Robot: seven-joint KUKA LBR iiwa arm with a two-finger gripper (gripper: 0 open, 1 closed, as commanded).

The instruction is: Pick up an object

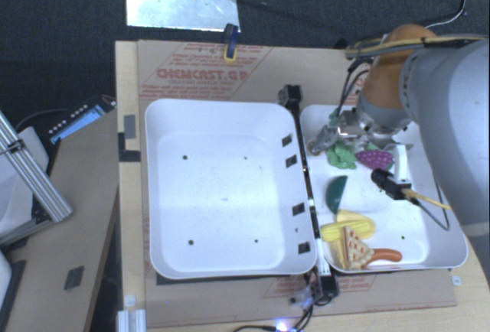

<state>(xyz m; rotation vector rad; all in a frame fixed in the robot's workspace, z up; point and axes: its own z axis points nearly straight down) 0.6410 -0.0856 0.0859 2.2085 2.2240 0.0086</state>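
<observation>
Arm (pixel 448 116) comes in from the right, grey body with the orange band (pixel 394 66) above the wrist, hanging over the right bin (pixel 440 246). Pincer (pixel 325 141) sits low over the far-left corner of that bin, close to the divider between the two bins. Cannot tell its state from this angle, and nothing is visibly clamped in it.

Candidate objects are all in the right bin:
- light green toy piece (pixel 341 157) just beside the pincer, toward the bin's middle
- purple grape bunch (pixel 375 158) right next to the green piece, partly under the wrist
- dark green leaf-shaped piece (pixel 335 193) near the bin's left wall, about mid-length
- yellow piece (pixel 349 227) nearer the front-left corner
- pizza slice (pixel 354 248) touching the yellow piece, at the front-left corner
- orange sausage-like piece (pixel 383 255) just beside the pizza slice along the front edge

A black cable fitting with a yellow lead (pixel 398 189) hangs off the arm over the bin's centre.

Left bin (pixel 164 124) has a bare white floor with a few small dark dots. Black clips (pixel 295 185) run down the seam between the bins. Both bins sit on a cardboard sheet (pixel 203 70) with red print, on the tabletop (pixel 122 86). A yellow-and-blue clamp (pixel 230 43) holds the sheet's far edge.
</observation>
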